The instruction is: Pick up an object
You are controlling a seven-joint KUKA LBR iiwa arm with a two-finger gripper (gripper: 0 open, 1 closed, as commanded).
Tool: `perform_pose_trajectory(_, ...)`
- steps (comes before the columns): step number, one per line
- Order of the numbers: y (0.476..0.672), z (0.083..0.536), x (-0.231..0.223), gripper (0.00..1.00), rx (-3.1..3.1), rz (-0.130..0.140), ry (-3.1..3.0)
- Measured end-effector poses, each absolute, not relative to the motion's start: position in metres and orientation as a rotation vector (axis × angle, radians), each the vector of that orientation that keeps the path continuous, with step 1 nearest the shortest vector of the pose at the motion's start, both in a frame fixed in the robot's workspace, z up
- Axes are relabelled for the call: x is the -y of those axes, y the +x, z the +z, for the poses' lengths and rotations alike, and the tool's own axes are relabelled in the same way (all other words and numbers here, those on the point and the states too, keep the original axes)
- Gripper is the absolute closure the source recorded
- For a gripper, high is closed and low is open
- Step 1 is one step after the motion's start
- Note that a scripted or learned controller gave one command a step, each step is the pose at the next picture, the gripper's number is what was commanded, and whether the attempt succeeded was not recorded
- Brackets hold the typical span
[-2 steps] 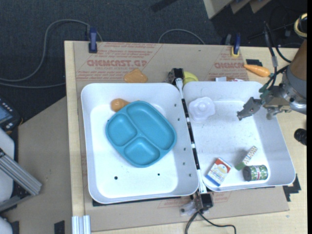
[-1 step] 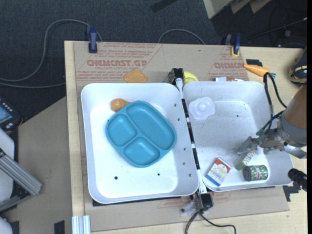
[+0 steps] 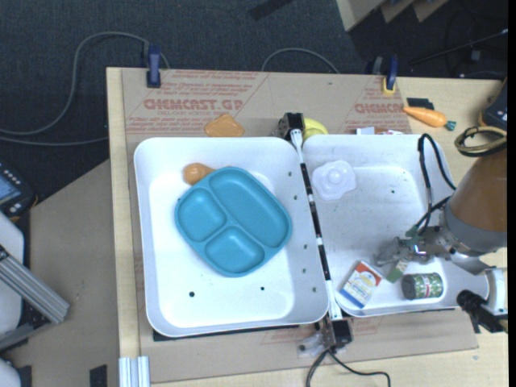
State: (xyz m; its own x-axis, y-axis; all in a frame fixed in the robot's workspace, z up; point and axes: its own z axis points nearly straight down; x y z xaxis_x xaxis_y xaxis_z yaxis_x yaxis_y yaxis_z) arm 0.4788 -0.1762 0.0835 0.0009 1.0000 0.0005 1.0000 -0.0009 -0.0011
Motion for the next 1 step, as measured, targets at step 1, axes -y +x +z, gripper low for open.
perform_pose_trajectory(1, 0.4794, 0.0944, 0.1765, 1.0, 2.221, -0.001, -2.225)
